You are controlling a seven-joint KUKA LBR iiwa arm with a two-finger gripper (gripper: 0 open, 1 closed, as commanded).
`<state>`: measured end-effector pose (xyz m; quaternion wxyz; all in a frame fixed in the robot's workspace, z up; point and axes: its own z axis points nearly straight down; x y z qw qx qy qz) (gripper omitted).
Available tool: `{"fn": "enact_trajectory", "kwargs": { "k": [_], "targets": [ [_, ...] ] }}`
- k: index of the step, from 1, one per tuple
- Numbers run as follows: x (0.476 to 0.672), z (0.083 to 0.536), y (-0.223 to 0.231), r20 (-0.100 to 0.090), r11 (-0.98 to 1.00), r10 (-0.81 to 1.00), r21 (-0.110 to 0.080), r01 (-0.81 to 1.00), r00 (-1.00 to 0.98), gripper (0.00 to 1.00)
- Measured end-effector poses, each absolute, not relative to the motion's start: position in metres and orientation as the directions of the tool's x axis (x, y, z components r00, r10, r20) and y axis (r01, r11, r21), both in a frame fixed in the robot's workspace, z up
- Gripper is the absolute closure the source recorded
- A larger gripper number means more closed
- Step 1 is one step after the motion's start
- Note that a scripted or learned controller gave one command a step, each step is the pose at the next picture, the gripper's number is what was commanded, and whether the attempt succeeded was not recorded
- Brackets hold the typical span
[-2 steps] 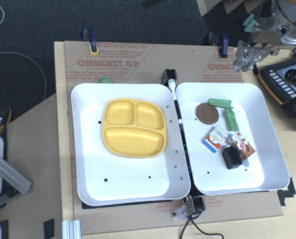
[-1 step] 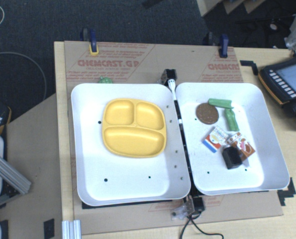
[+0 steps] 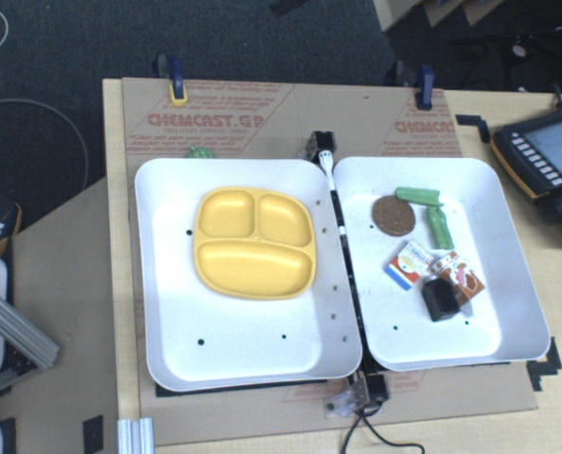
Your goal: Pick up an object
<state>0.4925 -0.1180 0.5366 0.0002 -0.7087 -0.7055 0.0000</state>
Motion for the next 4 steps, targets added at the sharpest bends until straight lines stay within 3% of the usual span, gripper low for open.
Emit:
{"fn": "enact_trajectory", "kwargs": {
  "k": [1, 4],
  "targets": [
    [0.478, 0.535, -0.201, -0.004, -0.009, 1.000, 0.003, 1.000, 0.009, 1.00],
    [0.479, 0.536, -0.030, 0.001, 0.008, 1.000, -0.002, 1.000, -0.008, 1.00]
  ]
}}
